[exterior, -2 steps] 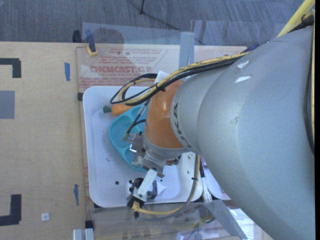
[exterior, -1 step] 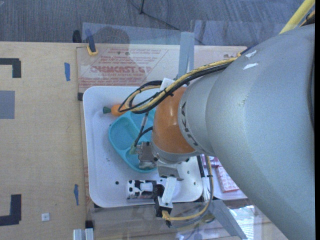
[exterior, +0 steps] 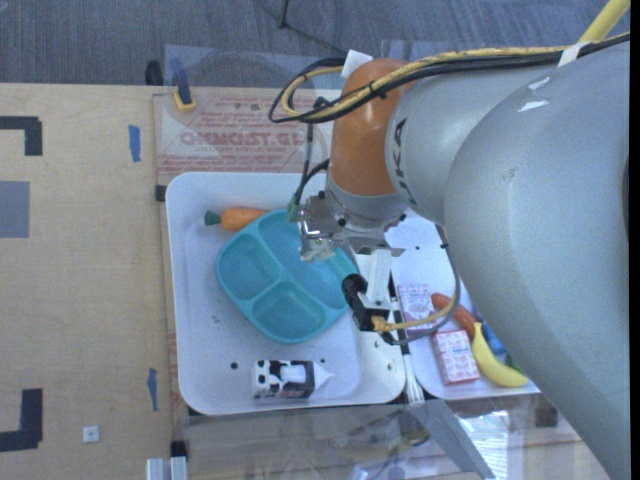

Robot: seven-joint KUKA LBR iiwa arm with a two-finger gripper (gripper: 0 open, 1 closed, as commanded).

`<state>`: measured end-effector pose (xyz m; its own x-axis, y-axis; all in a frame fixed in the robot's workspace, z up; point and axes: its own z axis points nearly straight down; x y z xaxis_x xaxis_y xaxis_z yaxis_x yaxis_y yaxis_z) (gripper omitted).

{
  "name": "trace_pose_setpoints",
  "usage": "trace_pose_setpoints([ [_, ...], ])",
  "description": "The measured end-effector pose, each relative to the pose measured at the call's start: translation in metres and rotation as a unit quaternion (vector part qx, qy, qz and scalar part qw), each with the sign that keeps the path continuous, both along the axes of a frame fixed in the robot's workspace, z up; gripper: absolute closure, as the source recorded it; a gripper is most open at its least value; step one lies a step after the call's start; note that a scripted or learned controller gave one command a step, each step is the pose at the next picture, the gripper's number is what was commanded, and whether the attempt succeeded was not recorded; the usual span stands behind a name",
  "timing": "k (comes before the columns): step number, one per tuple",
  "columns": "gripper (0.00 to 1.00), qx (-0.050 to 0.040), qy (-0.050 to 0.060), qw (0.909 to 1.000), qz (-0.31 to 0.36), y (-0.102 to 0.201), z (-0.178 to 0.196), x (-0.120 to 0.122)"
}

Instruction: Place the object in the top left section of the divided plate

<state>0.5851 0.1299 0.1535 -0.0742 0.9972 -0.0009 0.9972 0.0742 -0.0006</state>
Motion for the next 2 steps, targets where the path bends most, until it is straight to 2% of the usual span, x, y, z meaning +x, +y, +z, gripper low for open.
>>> trace_pose_setpoints([
  [1,1.00,0.0010,0.002,0.9776,0.210,0.026,-0.022,-0.066],
  [2,1.00,0.0107,-0.011,0.9935,0.113,-0.002,-0.057,-0.080],
])
